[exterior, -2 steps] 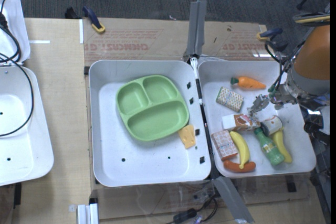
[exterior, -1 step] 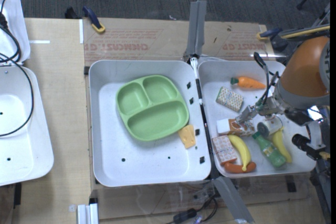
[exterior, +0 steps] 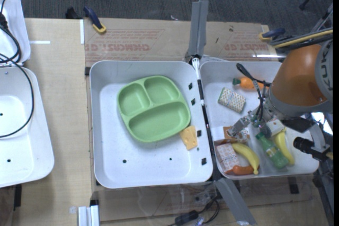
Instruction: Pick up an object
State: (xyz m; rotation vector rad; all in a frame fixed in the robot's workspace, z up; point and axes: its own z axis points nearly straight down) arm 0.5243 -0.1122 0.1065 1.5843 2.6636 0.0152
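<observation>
Bench bears two bins

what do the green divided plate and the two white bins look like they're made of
Green divided plate: probably molded plastic, matte, with even color and soft rounded ridges. Left bin and right bin: likely thin formed plastic or coated metal, smooth and slightly glossy; the view leaves that open.

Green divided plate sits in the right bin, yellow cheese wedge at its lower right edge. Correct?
Wrong bin. The camera view shows the green divided plate in the left bin, with the yellow cheese wedge at its lower right edge.
</observation>
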